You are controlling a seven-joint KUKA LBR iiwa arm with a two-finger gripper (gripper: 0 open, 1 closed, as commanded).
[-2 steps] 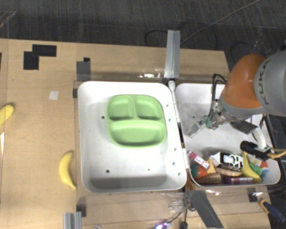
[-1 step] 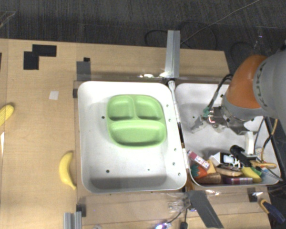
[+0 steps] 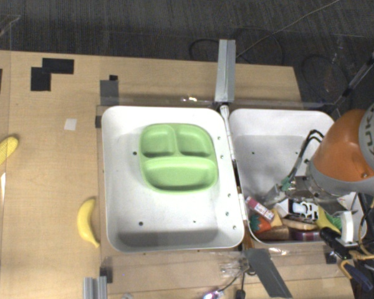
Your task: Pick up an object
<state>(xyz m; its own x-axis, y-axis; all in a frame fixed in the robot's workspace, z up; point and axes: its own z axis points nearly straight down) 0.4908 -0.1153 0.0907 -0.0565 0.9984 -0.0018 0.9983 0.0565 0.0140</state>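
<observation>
My gripper [image 3: 297,208] is down at the near end of the right bin [image 3: 268,142], under the orange band of the arm [image 3: 341,151]. It hangs over a heap of small objects [image 3: 280,223] piled against the bin's front wall: a red and white packet, a brown item, a yellow piece and a white box among them. The wrist and cables hide its fingertips. A green divided plate [image 3: 176,156] lies in the left bin [image 3: 121,185], far from the gripper.
A yellow banana [image 3: 87,222] lies on the bench left of the left bin, and a corn cob [image 3: 1,154] lies at the far left edge. A metal post [image 3: 225,70] stands behind the seam between the bins. Cables trail at the right.
</observation>
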